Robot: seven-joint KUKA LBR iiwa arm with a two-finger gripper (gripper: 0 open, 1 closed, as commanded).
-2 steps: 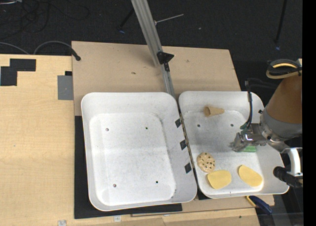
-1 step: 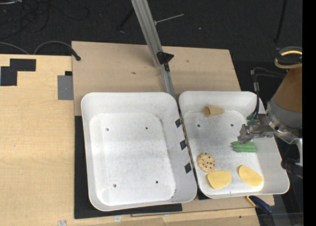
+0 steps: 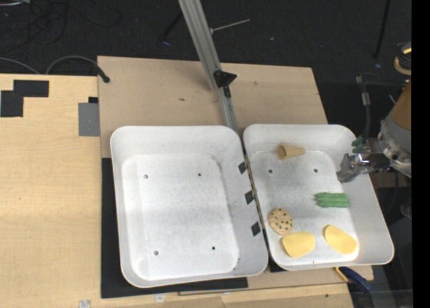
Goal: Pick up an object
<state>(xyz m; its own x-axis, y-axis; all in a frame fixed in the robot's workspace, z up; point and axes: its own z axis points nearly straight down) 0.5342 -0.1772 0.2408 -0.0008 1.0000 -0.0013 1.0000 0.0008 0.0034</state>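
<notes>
Early in the task by the look of it: approach step, nothing lifted yet. End effector poised at the right rim of the right bin, reaching in from the arm's side, carrying nothing visible between its tips; whether spread or pressed together cannot be told at this size.

Candidates for the pick all lying in that right bin. Closest: green object, elongated, flat on the bin floor just below and slightly inward of the end effector. Farther inward and a little above: small tan cone-shaped piece, near the bin's back wall. Well below: two yellow pieces, one near the front right corner, the other beside it further inward, and a round speckled cookie close to the dividing wall.

Next move, as a judgement: shift inward off the rim, centre over the green object as the nearest target, turn to close across its narrow width, then descend to the floor and shut.

Possible trouble: sloped bin wall right under the end effector, likely to catch a tip on a straight descent; green object low and flat, easy to skate off. Yellow pieces near enough to each other to crowd a grasp there.

Around: left bin well away inward, aluminium strut rising behind the bins, clear of the approach, wooden worktop beyond
</notes>
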